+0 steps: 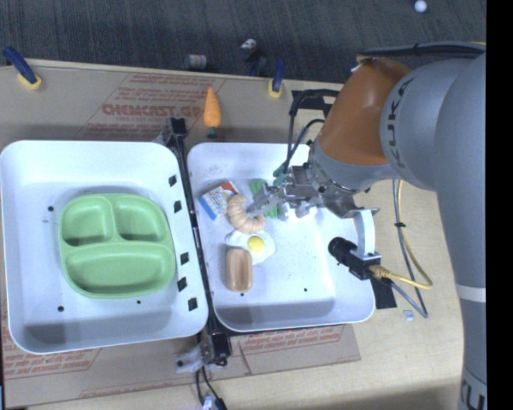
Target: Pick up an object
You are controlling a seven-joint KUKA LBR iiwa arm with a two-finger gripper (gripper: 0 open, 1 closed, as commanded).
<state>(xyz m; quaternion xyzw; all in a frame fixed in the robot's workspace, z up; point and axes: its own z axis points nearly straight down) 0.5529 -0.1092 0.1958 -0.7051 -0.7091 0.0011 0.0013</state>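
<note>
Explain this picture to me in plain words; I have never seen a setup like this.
One camera, fixed above a bench, looks down at a slant. The big grey and orange machine entering from the picture's right is a robot arm. At its tip is a claw, its grasping part, now low over the right bin. Its job is to pick up an object. From this angle I cannot tell whether the claw has anything in its grip.

Two shallow white bins sit side by side. The left bin holds a green tray with compartments. The right bin holds toy food: a croissant right by the claw, a fried egg, a hot dog, a small packet and something green partly hidden. A toy carrot lies on the cardboard behind the bins.
</note>
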